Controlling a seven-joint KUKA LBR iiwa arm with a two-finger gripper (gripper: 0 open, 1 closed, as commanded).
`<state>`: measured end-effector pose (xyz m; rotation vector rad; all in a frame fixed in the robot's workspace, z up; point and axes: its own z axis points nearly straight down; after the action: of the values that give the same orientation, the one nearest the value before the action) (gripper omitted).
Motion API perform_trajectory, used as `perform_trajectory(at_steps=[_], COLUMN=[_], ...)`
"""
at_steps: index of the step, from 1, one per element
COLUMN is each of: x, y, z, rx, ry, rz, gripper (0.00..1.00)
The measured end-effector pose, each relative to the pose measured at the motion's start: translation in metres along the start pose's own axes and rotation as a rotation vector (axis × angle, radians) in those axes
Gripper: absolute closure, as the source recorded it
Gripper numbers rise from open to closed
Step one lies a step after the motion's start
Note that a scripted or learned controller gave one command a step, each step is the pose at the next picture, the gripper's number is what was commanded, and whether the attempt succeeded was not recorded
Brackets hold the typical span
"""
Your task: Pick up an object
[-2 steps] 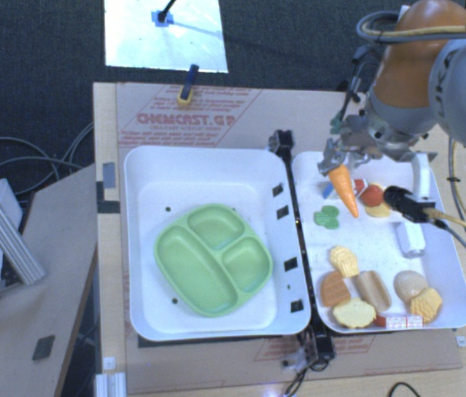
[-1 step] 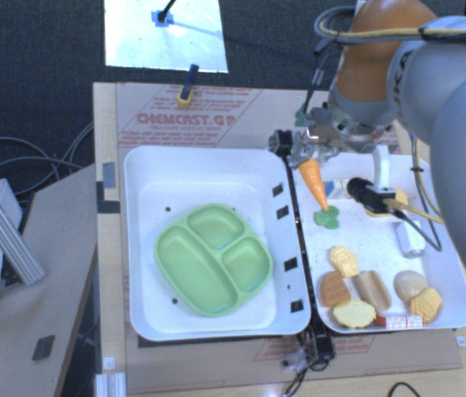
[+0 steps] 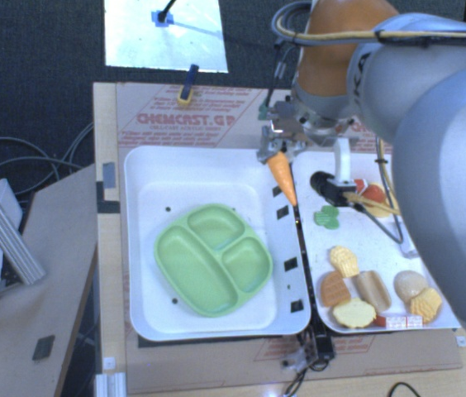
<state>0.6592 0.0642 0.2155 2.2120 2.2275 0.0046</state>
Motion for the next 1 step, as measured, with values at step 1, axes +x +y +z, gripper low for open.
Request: perform_trajectory(at_steps=[1], x=[0.0025], y=[0.0050], z=[-0.0170], rx=[0.001], ry=[0.000], rz=[0.001], gripper=[1.00])
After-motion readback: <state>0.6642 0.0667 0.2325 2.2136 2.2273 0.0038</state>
